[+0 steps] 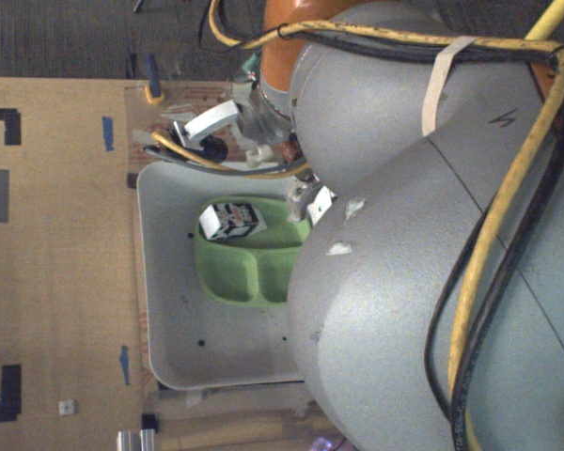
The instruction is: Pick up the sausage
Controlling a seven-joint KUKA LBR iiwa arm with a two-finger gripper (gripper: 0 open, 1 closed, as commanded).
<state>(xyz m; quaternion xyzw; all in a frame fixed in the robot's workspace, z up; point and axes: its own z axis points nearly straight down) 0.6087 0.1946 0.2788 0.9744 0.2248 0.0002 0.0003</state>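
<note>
My grey arm fills the right side of the camera view and covers much of the white bin (169, 336). The gripper (261, 141) hangs at the bin's far rim, just beyond a green divided tray (235, 271). A small black-and-white carton (231, 220) lies in the tray's far compartment, a little below and left of the gripper. The arm hides the right part of the tray and whatever lies in the bin beneath it.
The wooden bench top (56, 252) stretches to the left of the bin, with black corner marks and blue tape tabs on it. Yellow cables (197, 158) loop over the bin's far edge near the gripper. Dark floor lies beyond the bench.
</note>
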